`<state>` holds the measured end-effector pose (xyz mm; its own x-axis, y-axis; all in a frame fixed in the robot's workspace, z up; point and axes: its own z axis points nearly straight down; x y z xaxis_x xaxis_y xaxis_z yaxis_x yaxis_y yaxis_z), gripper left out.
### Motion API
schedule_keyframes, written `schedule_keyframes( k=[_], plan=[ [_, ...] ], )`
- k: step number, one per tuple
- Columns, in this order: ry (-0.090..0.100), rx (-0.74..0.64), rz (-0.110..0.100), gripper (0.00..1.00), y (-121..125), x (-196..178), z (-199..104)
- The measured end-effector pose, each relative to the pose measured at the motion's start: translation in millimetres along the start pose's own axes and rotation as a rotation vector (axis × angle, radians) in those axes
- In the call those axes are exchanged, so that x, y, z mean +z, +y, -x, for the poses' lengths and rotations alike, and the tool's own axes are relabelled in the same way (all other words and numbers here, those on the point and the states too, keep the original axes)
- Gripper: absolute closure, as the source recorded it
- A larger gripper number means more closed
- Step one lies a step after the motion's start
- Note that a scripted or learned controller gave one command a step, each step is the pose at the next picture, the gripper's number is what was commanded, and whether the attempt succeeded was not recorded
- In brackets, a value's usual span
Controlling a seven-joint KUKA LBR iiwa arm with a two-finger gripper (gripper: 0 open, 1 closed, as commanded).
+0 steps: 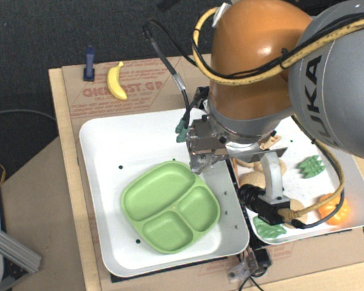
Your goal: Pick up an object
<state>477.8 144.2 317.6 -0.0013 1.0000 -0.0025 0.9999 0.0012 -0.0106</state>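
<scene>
One banana [116, 81] lies on cardboard [145, 88] behind the bins. One green three-part plate [171, 205] sits in the left bin [102, 178]. The gripper [200, 159] hangs at its far right corner; I cannot tell whether it is spread. One green toy [311, 166] lies in the right bin [357, 189].

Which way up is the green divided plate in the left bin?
Right side up: the green plate lies flat in the left bin, its three compartments facing upward, with nothing in them.
</scene>
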Motion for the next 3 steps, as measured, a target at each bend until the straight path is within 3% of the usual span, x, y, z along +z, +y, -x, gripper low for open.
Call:
schedule_keyframes(
  k=[1,2,3],
  plan=[
    [-0.001,0.003,0.000,1.00,38,108,-8],
    [-0.001,0.009,0.015,1.00,125,133,74],
    [0.006,-0.008,0.014,1.00,106,106,-27]
  ],
)
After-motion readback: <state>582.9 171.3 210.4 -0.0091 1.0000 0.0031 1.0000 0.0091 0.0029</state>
